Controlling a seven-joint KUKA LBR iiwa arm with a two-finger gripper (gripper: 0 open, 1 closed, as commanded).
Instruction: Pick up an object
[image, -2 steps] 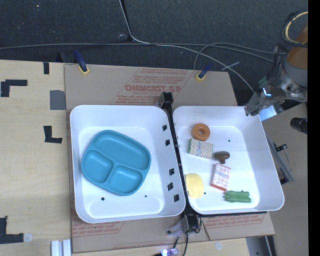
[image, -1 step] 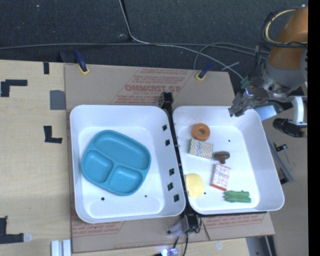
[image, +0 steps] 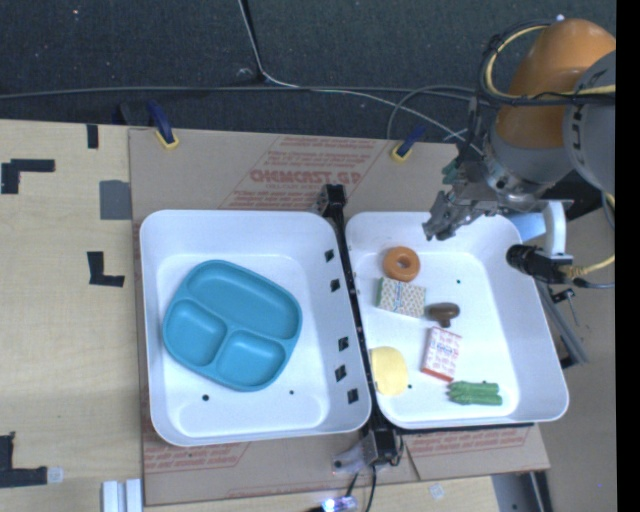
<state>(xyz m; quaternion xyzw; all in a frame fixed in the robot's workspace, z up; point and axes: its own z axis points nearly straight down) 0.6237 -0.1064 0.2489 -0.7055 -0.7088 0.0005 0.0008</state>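
Observation:
My gripper (image: 440, 226) hangs over the far edge of the right bin (image: 520, 300), above and to the right of a brown doughnut (image: 401, 264). Nothing shows between its fingers. Below the doughnut lies a patterned square pad (image: 401, 297). A small brown mushroom-like piece (image: 443, 314) lies to the right of the pad, with a red and white packet (image: 441, 353) below it. A yellow lemon-shaped object (image: 389, 370) sits near the bin's front left. A green bumpy piece (image: 473, 393) lies at the front.
The left bin (image: 160, 240) holds a blue divided plate (image: 232, 324). A black divider (image: 343, 290) runs between the bins. Cables (image: 400, 110) cross the cardboard behind the bins. The arm's orange band (image: 560, 70) looms at the upper right.

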